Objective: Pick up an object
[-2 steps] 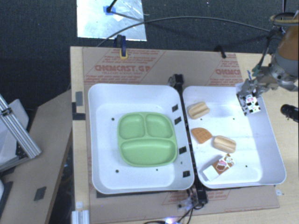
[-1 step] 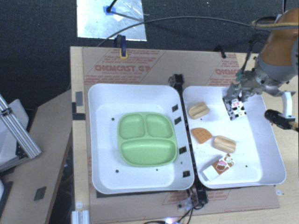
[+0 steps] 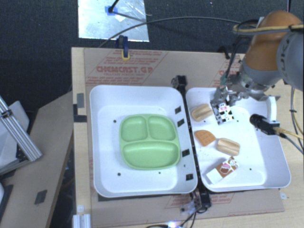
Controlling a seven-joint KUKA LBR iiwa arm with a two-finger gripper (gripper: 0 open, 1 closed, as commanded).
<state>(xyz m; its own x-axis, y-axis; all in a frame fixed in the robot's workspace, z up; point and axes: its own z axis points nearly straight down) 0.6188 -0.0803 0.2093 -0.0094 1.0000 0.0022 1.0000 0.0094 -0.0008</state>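
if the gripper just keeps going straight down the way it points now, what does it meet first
Most likely the small white block with dark and red marks, which sits right below the gripper in the right bin. Depth is hard to judge from this slant, so it may already be touching it.

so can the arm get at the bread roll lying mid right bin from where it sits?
Probably yes: the gripper hangs over the same bin, and the bread roll lies alone, apart from its neighbours.
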